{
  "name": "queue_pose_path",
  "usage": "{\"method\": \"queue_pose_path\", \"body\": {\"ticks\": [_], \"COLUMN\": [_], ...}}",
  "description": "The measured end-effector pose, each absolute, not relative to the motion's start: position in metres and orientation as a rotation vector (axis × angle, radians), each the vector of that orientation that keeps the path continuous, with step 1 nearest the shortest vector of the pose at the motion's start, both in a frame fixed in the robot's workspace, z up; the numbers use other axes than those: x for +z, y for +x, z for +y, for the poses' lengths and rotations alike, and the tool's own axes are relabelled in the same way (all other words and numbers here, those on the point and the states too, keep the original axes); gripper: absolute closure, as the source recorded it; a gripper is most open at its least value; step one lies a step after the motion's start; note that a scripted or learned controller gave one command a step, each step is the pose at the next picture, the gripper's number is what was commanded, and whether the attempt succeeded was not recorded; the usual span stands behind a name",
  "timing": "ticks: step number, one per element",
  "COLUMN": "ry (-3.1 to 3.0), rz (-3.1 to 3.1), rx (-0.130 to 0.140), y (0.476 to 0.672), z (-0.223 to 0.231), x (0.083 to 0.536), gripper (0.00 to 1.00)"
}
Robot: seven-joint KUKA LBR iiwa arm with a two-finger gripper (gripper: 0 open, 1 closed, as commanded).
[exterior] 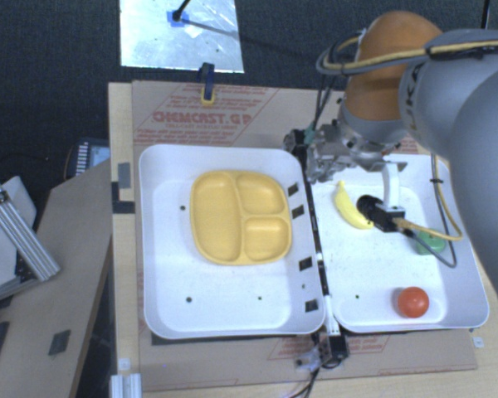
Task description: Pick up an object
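A yellow banana (348, 206) lies in the upper left part of the right bin (456, 305). Near that bin's front sits a red-orange ball (412, 302). A small green object (432, 241) lies toward the right side, partly crossed by the robot's cable. My gripper (319, 166) hangs over the back left corner of the right bin, just above and left of the banana, close to the wall between the bins. Nothing shows in its grasp.
The left bin (162, 255) holds a yellow divided plate (239, 216) at its middle. The grey arm with its orange band covers the back right of the right bin. A cardboard sheet lies under both bins.
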State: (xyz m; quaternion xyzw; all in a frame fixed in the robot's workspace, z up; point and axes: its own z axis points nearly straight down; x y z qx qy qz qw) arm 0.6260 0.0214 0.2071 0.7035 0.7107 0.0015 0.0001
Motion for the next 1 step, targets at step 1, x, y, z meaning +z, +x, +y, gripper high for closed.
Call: {"method": "queue_pose_path", "body": {"ticks": [1], "ry": [2.211], "rz": [2.232], "rx": [0.004], "y": [0.6284], "z": [0.0683], "x": [0.2048], "gripper": [1.0]}}
